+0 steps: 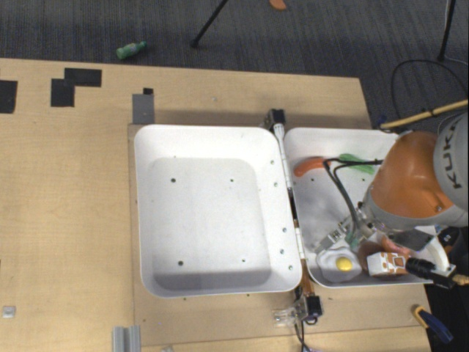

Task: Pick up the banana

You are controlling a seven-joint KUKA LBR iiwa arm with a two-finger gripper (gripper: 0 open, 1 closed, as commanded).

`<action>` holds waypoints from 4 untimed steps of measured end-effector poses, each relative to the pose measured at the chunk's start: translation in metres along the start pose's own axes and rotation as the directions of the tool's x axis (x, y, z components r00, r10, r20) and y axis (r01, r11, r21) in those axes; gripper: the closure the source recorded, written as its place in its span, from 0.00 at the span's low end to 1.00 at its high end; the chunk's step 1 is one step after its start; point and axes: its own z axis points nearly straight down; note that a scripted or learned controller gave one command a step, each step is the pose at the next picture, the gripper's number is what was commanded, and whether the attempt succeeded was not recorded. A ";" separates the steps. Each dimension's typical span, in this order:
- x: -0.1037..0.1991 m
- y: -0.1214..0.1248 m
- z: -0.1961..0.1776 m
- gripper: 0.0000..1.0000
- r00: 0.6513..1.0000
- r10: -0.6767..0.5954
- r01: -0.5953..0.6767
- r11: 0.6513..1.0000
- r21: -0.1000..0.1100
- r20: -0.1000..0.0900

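The metal two-finger gripper (pixel 344 235) hangs low in the right-hand shallow white bin (pixel 311 196), grip state unreadable; a yellow rounded object (pixel 343 263), possibly the banana, lies unlifted; pickup remains.

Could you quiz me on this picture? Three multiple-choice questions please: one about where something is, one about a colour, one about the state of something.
1. Where is the arm's gripper?
A. Over the left bin
B. Low in the right bin, near its front edge
C. Above the bare bench

2. What colour is the band above the arm's wrist?
A. Orange
B. Blue
C. Green

3. How does the carrot lie?
A. Held between the fingers
B. Resting at the back of the right bin, apart from the gripper
C. Out on the floor

Answers: 
1 B, the gripper sits beside a small yellow object at the front of the right bin, possibly the banana. 
2 A, the rounded band is plainly orange. 
3 B, the orange carrot with green leaves lies near the bin's back wall, away from the gripper.
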 end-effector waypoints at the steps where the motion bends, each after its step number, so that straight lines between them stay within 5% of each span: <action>1: 0.073 0.050 -0.097 0.00 0.751 0.660 -0.660 0.751 0.013 -0.002; 2: 0.103 0.071 -0.097 0.00 0.943 0.333 -0.333 0.943 0.014 -0.007; 3: 0.148 0.104 -0.097 0.00 0.987 -0.157 0.158 0.987 0.007 -0.012; 4: 0.174 0.121 -0.007 0.00 0.913 -0.408 0.408 0.913 0.004 -0.014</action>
